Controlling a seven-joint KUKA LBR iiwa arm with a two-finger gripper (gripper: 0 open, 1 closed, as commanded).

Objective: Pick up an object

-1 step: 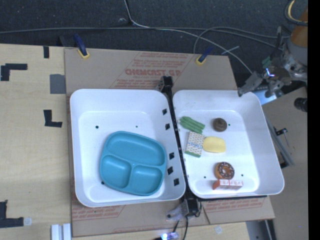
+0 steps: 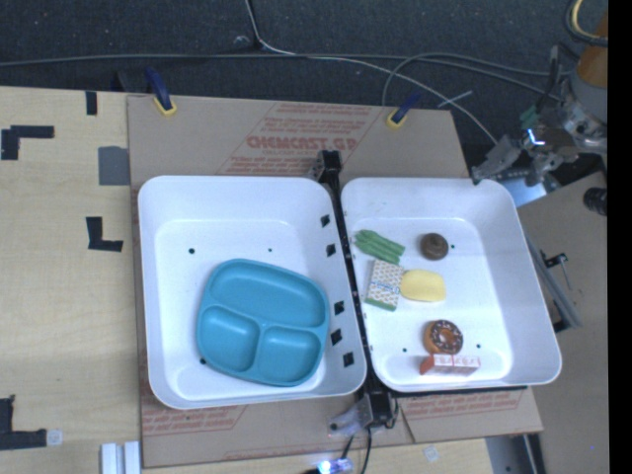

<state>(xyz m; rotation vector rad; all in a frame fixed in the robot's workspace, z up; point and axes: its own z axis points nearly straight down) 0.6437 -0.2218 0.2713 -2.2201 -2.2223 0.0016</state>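
In the right bin [image 2: 513,265] lay a small scatter of toy food, any piece of which could serve as the thing to pick up. A green bean-like piece [image 2: 379,245] lay with its long axis running from upper left to lower right, ribbed along its length. Just below it, a small patterned square packet [image 2: 384,285] sat slightly tilted, its lower edge toward the bin's left wall, and touching its right side was a smooth, rounded yellow piece [image 2: 423,285] with its longer axis roughly level across the view. A dark brown round lump [image 2: 434,246] rested apart, toward the upper right of the group. Nearer the front wall sat a ring-shaped doughnut [image 2: 443,337] with dark icing and pale specks, and right beneath it a flat red and white bar [image 2: 452,363] lay lengthwise along the front wall. The gripper [image 2: 538,151] hung outside that bin, beyond its far right corner, well apart from every piece and above none of them; its blurred metal parts did not let me tell how the fingers stood. The left bin [image 2: 158,265] held a glossy blue plastic tray [image 2: 262,321] with three compartments, turned at a slight angle. Both bins were smooth white plastic on a brown cardboard sheet [image 2: 286,136].
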